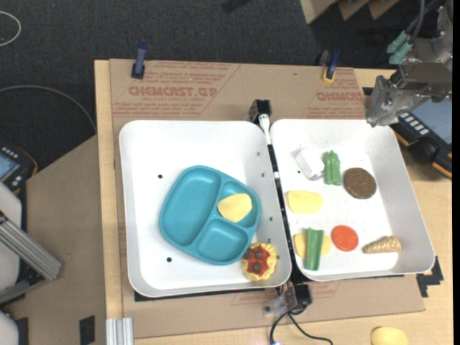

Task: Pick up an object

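The plate [198,221] lies in the left bin [136,192]. A chip [234,206] sits on the plate. A tart [259,260] lies just right of the plate, in front. Right of the plate is the other bin [410,207]. In it lie a cookie [359,182], a cone [382,246] and a tomato slice [345,238].

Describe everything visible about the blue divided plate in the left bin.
The blue divided plate is teal, smooth and plastic-looking, with rounded corners and raised ridges splitting it into one large compartment and two smaller ones. It lies flat and right side up, turned at an angle, on the floor of the left bin. A pale yellow food piece sits in its upper right compartment. A small red and yellow item rests against its lower right edge.
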Controlling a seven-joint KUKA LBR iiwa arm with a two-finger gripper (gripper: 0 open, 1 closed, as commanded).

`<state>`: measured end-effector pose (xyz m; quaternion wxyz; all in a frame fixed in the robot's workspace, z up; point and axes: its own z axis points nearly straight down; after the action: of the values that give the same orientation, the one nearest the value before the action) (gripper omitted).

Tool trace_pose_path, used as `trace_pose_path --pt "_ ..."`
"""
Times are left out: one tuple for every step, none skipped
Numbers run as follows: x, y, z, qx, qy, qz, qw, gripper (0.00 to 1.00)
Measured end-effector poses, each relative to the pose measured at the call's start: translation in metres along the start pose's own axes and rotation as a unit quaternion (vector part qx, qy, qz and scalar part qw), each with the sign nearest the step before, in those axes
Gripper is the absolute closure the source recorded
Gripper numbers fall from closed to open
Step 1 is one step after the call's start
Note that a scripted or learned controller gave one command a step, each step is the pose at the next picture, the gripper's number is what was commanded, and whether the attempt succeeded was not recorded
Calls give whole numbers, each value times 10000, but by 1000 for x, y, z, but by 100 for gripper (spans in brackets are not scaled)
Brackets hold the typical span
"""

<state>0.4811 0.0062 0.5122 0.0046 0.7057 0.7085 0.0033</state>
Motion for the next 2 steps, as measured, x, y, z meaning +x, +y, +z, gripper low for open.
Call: trace_pose_path --pt "0 1 -10 -22 -4 -3 10000 100" --pt "0 2 -21 -46 -8 -7 10000 100"
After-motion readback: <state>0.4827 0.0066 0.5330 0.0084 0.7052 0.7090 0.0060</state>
